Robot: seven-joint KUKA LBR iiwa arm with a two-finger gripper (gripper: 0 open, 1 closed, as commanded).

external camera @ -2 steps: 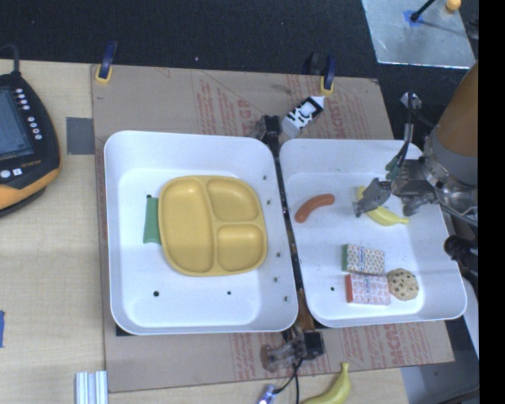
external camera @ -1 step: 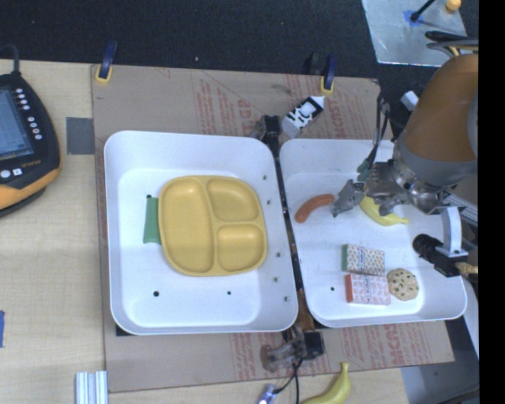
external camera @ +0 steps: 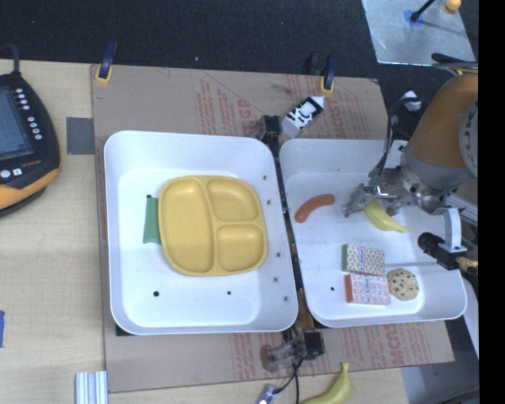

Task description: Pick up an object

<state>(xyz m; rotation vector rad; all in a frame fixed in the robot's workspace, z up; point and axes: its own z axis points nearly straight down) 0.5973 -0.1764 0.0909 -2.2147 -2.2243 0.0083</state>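
Camera view: the arm (external camera: 442,133) is low over the right bin (external camera: 320,162), closing in for a grasp.
The gripper (external camera: 372,199), fingers spread wide, sits touching the banana (external camera: 384,218); next it must centre over it and close. A sausage (external camera: 314,207) lies near.

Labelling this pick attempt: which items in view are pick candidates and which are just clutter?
Job: gripper over the right bin; banana, sausage, cookie, two patterned packets.

Lying about: yellow divided tray over a green item in the left bin, teach pendant, second banana off the bins.
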